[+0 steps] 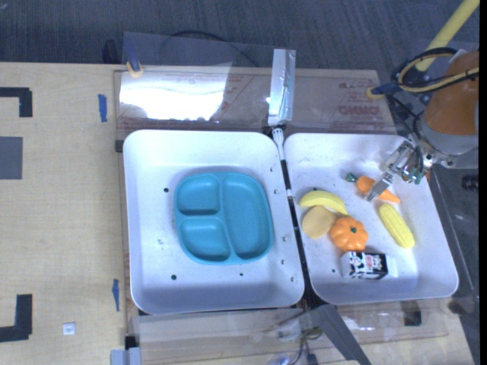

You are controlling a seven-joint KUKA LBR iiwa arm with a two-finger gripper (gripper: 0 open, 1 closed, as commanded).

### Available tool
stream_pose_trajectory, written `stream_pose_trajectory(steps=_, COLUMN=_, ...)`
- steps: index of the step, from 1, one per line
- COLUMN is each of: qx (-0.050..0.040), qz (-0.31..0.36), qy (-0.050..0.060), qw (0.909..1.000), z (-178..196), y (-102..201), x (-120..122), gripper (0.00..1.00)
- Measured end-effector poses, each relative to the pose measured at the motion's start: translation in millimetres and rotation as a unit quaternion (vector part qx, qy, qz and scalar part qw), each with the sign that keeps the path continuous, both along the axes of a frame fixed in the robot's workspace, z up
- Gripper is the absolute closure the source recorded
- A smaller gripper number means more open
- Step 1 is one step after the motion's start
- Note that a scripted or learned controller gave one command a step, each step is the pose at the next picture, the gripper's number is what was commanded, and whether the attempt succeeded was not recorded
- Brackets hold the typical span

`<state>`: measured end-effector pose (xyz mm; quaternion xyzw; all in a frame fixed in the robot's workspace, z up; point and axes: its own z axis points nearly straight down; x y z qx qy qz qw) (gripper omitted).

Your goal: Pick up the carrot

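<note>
Gripper [378,188]: metal two-finger type, lowered onto the small orange carrot with green top [367,183] in the right white bin [434,280]; finger spread and hold cannot be told. Yellow corn cob [397,226] just beside, crowding access.

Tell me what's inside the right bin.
The right bin holds a carrot, a banana, a potato, a small pumpkin, a corn cob and a black-and-white carton. The gripper covers the carrot's middle.
</note>
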<state>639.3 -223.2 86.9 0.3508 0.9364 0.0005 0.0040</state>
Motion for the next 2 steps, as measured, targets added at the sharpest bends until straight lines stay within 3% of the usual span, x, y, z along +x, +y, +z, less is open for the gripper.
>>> stream_pose_trajectory(steps=1, qx=-0.0010, qz=-0.001, qy=-0.006, qw=1.0000, z=13, y=0, x=3, gripper=1.00)
stream_pose_trajectory(steps=2, qx=0.0006, qz=-0.079, qy=-0.003, qw=0.9969, z=106, y=50, x=10, gripper=1.00)
